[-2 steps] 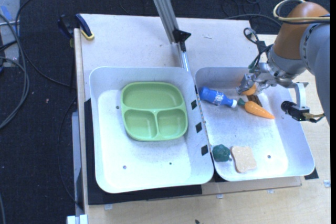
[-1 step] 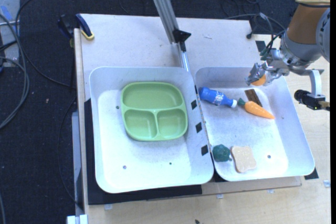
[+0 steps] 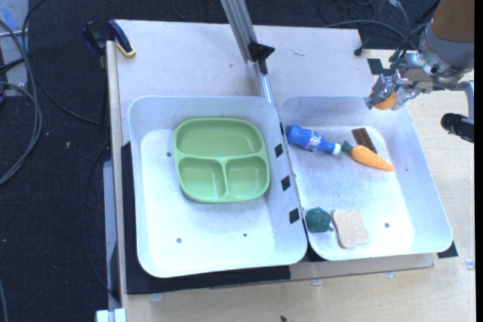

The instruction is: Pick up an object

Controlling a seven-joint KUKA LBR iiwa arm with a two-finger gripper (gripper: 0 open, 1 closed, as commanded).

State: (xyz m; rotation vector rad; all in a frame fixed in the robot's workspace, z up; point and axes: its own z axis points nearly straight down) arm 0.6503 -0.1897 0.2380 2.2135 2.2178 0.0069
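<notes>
My gripper (image 3: 383,99) hangs above the far right corner of the right bin (image 3: 423,185), with a small orange object (image 3: 385,103) between its fingers, lifted off the bin floor. Below it in the right bin lie a blue bottle (image 3: 311,139), a carrot (image 3: 372,157) and a small brown block (image 3: 363,137). Near that bin's front edge are a dark green lump (image 3: 318,219) and a tan slice of bread (image 3: 350,228).
The left bin (image 3: 151,237) holds a green divided plate (image 3: 223,159). A slanted metal pole (image 3: 234,0) rises from between the bins at the back. Cables lie on the dark floor to the left and behind the bench.
</notes>
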